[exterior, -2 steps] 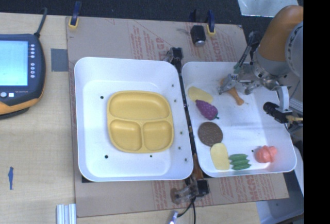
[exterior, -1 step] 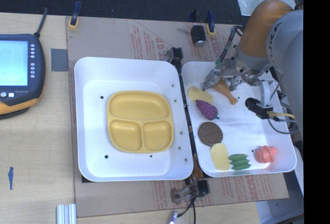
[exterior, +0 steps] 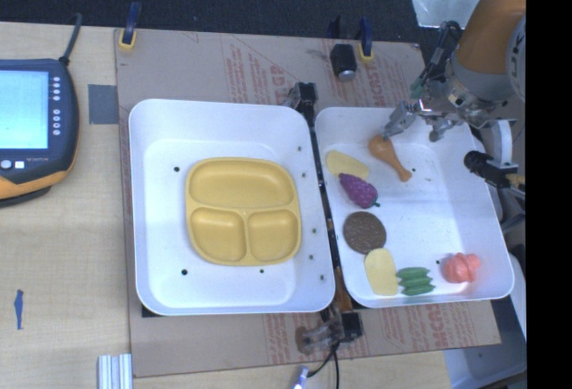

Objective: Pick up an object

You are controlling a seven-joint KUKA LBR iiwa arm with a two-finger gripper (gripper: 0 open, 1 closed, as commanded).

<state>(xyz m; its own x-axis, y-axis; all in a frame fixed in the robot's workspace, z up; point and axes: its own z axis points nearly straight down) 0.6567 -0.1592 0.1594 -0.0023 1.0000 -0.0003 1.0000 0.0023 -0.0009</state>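
The right bin [exterior: 479, 199] holds several toy foods: an orange drumstick [exterior: 391, 156], a yellow piece [exterior: 347, 164], purple grapes [exterior: 359, 190], a brown round patty [exterior: 365, 232], a pale yellow slab [exterior: 381, 272], a green pea pod [exterior: 414, 280] and a pink-red item [exterior: 460, 267]. My gripper [exterior: 416, 128] hangs over the bin's far edge, just right of and beyond the drumstick's thick end. Its two fingers stand spread apart, open, with nothing between them.
The left bin [exterior: 147, 199] holds a yellow divided plate [exterior: 243, 208]. A teach pendant [exterior: 31, 123] lies at the bench's left. Clamps [exterior: 365, 37] and a black fitting [exterior: 343, 61] sit behind the bins. A dark divider bar [exterior: 322, 199] runs between them.
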